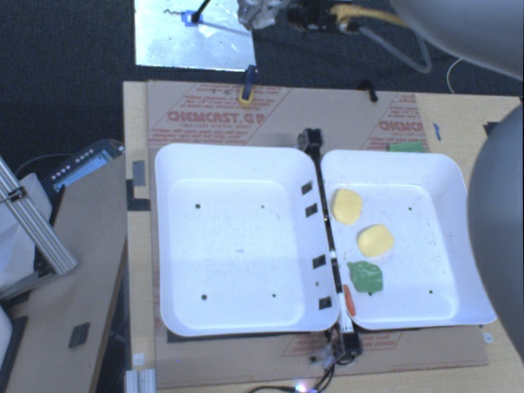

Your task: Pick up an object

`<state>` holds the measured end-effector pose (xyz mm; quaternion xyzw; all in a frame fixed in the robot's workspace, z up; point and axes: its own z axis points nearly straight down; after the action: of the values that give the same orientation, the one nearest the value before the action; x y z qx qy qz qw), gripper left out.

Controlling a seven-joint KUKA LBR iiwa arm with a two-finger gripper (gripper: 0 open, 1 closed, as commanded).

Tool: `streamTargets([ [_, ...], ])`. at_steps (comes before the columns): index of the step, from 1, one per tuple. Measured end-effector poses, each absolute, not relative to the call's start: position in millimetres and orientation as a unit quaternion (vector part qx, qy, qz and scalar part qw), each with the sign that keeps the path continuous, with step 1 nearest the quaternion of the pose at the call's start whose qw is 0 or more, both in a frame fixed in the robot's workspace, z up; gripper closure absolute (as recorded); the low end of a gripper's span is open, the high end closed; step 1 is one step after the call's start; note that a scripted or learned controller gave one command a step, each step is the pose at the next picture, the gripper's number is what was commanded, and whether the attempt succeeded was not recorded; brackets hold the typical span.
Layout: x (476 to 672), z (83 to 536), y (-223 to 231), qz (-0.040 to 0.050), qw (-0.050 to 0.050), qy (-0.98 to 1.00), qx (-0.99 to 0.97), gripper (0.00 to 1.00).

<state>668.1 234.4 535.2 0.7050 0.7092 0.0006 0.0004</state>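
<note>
The right bin [438,178] holds two pale yellow pieces, one [347,206] near its left wall and one [376,240] just below and to the right. A crumpled green piece [366,277] lies in front of them. At the bin's near left corner rests a thin orange-red stick [350,301]. My gripper [262,0] hangs at the top of the view, beyond the bench's far edge and well away from both bins, with nothing visible in it.
The left bin [237,158] sits beside the right one, joined by a black-clipped divider [321,236]. A large grey arm section [499,244] overhangs the right bin's right side. A shiny metal sheet [192,23] lies behind the bench, and a yellow clip [246,95] sits on the board.
</note>
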Motion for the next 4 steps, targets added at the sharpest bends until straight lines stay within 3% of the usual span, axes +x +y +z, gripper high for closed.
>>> streamTargets([
  [4,668.1,535.2,234.3,0.0005,0.001,0.709,0.705,1.00],
])
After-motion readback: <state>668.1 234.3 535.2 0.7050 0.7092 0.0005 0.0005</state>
